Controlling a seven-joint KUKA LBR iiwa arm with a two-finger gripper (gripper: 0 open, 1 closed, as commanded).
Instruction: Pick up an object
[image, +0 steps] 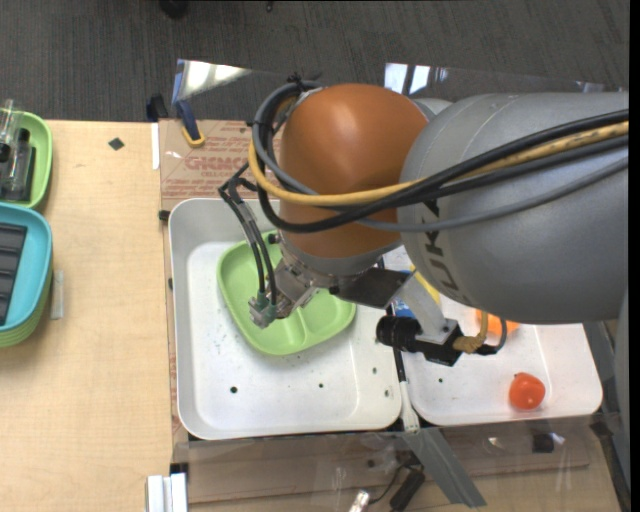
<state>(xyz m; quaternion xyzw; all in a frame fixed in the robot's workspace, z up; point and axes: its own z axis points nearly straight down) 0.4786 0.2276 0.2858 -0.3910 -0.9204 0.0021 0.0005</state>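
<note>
A light green divided plate (300, 325) lies tilted in the left white bin (290, 405), partly under the arm. My gripper (266, 312) hangs low over the plate's left part, at or just above its surface. The large orange wrist band and grey arm hide the gripper's upper part and the back of both bins. In the right bin (570, 400) a small red-orange ball-like object (527, 391) rests near the front. An orange object (497, 326) peeks out from under the arm there, and a bit of blue (402, 306) shows at the divide between the bins.
The wooden bench (100, 300) stretches to the left. At its far left edge sit a green tray (30, 160) and a blue tray (25, 265) with dark items. A cardboard sheet (210, 160) lies behind the left bin.
</note>
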